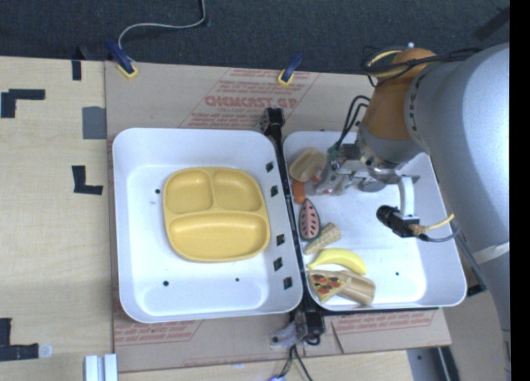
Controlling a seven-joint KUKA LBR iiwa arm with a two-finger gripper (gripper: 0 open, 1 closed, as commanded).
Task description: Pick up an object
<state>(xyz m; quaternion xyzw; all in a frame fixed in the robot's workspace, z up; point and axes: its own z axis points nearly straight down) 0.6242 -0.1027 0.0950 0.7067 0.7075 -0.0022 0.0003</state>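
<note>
The grey arm [464, 139] leans in over the right bin [431, 288], its orange band bent down toward the bin's far left corner. Beside that bin lies the left bin [132, 230], carrying a yellow divided plate [217, 212]. In the right bin, the gripper [327, 180] hangs low over a tan bread-like piece [305, 164]; I cannot tell how its fingers stand. Along the bin's left wall, nearer than the gripper, sit a watermelon slice [309, 219], a small cracker-like stick [323, 237], a banana [338, 260] and a pizza slice [331, 284].
</note>
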